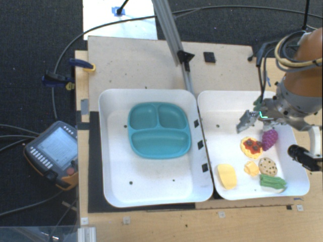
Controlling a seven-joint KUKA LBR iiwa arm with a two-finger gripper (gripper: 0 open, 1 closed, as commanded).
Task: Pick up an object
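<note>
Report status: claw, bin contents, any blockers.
Claw above right bin, nothing between its fingers. Toy food clustered below it: pizza, grapes, cookie, yellow block. Approach unobstructed.

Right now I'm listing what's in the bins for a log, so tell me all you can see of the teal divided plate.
The teal divided plate looks like smooth moulded plastic, a rounded rectangle with a raised rim. Ridges split it into three wells: two smaller ones on the far side and one long one nearer the camera. It lies flat, right way up, in the upper middle of the left bin, apart from the walls. Nothing rests in it or touches it.
</note>
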